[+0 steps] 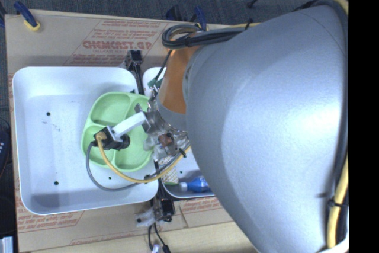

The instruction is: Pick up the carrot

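Observation:
My gripper [161, 140] hangs low over the wall between the two bins, at the right rim of a light green divided plate [112, 108] that lies in the left bin [41, 127]. The grey arm and its orange band [174, 86] cover the gripper from above. A small brownish-orange patch sits at the gripper's tip; I cannot tell what it is. The arm's bulk hides nearly all of the right bin [177, 192].
A blue and white object [195, 185] lies in the visible front corner of the right bin. The left bin's floor to the left of the plate is bare white. Cardboard with red print [112, 43] lies under the bins.

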Robot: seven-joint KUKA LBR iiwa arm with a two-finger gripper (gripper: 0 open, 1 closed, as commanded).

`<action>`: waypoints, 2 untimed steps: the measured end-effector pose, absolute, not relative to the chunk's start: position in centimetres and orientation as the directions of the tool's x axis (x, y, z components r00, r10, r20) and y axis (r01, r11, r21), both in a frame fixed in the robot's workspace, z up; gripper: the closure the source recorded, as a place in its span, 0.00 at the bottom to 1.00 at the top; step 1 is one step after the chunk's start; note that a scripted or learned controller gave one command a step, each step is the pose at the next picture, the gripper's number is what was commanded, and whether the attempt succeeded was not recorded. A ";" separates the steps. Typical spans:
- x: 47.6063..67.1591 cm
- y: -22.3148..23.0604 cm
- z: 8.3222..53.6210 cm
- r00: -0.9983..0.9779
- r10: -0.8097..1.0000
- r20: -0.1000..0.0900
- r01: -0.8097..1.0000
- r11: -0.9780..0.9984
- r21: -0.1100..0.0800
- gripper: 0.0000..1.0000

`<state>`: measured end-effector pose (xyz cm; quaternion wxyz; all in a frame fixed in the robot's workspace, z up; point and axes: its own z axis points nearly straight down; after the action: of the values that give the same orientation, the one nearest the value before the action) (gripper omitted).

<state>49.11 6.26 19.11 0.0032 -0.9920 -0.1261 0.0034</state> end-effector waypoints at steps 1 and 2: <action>49.1 6.5 20.0 0.966 0.258 -0.010 0.258 -0.966 -0.012 1.00; 49.1 6.6 21.0 0.964 0.265 -0.014 0.265 -0.964 -0.016 1.00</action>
<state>49.09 6.63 20.96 0.0070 -0.9910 -0.1338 0.0082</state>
